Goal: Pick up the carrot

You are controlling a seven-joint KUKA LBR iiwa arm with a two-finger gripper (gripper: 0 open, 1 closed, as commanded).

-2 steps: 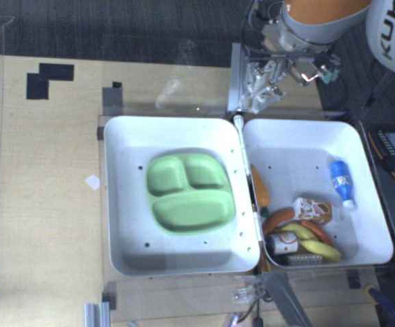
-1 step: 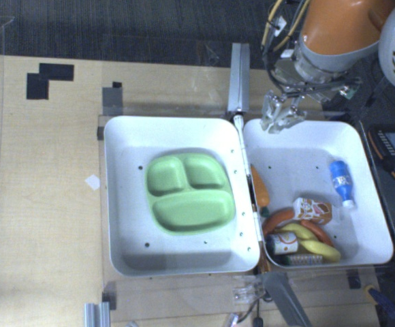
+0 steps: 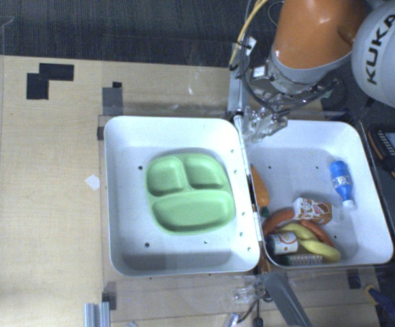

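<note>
The carrot (image 3: pixel 259 189) is a short orange piece lying along the left wall of the right bin (image 3: pixel 361 148), pointing up and down in the view. My gripper (image 3: pixel 261 124) hangs over the bin's far left corner, above and behind the carrot and apart from it. The orange wrist band (image 3: pixel 313 19) sits right above the gripper. Nothing shows in the gripper's grasp.
The right bin also holds a blue bottle (image 3: pixel 342 180), a small carton (image 3: pixel 313 210), a red sausage (image 3: pixel 287 218), a banana (image 3: pixel 314 245) and a can (image 3: pixel 283 245), crowded at its near left. A green divided plate (image 3: pixel 189 191) lies in the left bin (image 3: pixel 122 182).
</note>
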